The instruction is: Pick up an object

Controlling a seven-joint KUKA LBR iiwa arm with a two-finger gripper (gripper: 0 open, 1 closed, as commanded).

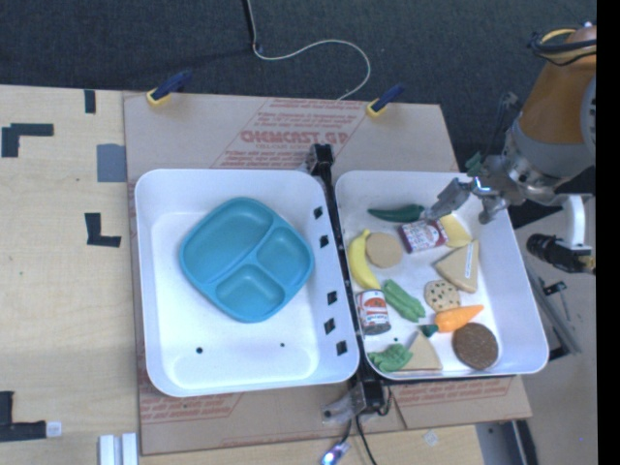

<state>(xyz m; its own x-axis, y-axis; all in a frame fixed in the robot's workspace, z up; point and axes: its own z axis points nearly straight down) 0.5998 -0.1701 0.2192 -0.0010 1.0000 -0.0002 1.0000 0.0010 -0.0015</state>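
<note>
The right bin [513, 260] holds several toy foods: a banana [361, 260], a green pepper [397, 212], a round cracker [385, 251], a small dark-labelled packet [422, 235], a cheese wedge [460, 266], a cookie [441, 294], a carrot [455, 318], a can [374, 311], a green pickle [402, 299] and a brown patty [476, 345]. My gripper [471, 201] hangs over the bin's upper right part, above the packet, its two fingers spread open with nothing between them.
A blue divided plate [247, 258] lies in the left bin [160, 260]. A black divider with clips [334, 260] runs between the bins. The cardboard sheet [291, 134] under them is clamped at the back. A white cable [310, 51] loops behind.
</note>
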